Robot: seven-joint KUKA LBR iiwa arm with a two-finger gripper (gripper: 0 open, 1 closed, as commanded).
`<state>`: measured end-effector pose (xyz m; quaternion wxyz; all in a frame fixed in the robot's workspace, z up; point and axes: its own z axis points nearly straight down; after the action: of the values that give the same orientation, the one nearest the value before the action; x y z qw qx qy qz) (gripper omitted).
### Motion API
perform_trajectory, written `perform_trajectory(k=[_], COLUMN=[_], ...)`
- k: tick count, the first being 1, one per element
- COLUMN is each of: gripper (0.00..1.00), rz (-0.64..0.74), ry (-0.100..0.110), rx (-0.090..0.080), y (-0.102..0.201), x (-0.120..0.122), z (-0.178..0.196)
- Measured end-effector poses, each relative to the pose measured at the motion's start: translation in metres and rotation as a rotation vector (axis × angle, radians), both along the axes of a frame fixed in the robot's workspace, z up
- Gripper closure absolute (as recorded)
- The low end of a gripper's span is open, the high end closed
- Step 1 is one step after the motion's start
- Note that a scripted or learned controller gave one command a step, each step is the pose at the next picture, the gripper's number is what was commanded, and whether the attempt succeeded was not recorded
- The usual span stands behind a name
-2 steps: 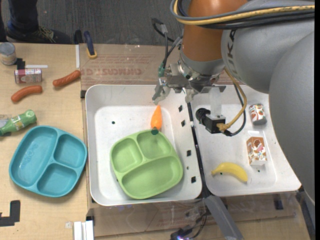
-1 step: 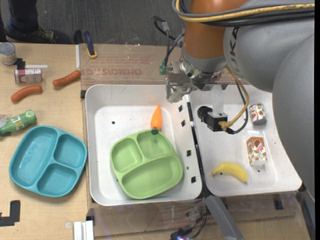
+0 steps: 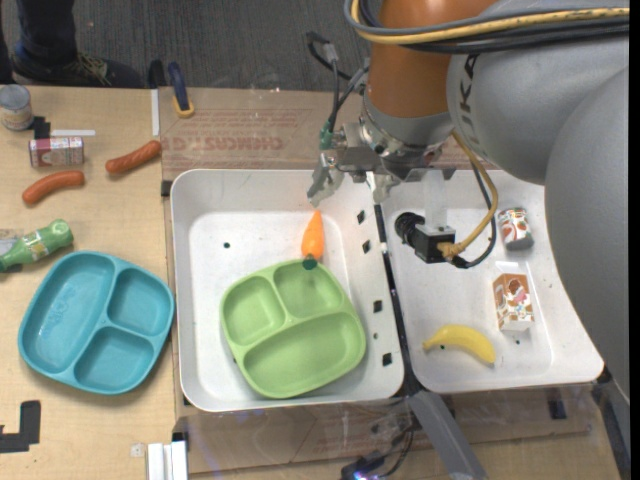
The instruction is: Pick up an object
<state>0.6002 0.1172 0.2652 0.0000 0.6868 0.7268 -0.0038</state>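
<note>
My gripper [image 3: 350, 182] hangs over the back of the bench, above the wall between the two white bins. Its fingers [image 3: 322, 182] stand apart and open, and nothing is between them. An orange toy carrot [image 3: 313, 234] lies in the left bin [image 3: 200, 268], just below and in front of the left finger, apart from it. A green divided plate [image 3: 292, 330] fills the front of that bin, touching the carrot's green tip. The right bin [image 3: 560, 338] holds a yellow banana [image 3: 460, 344] and two small printed boxes [image 3: 513, 226] [image 3: 512, 301].
A black part on a yellow cable [image 3: 425, 238] hangs over the right bin's back left. On the bench to the left lie a teal divided plate [image 3: 95, 320], two sausages [image 3: 132, 158] [image 3: 52, 185], a green bottle [image 3: 35, 243] and a small can [image 3: 55, 151].
</note>
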Motion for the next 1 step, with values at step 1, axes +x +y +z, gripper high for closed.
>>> perform_trajectory(k=[1], gripper=[0.00], rz=[-0.076], ry=[-0.001], rx=[0.002], y=[-0.0649], x=[-0.0015], z=[-0.0752])
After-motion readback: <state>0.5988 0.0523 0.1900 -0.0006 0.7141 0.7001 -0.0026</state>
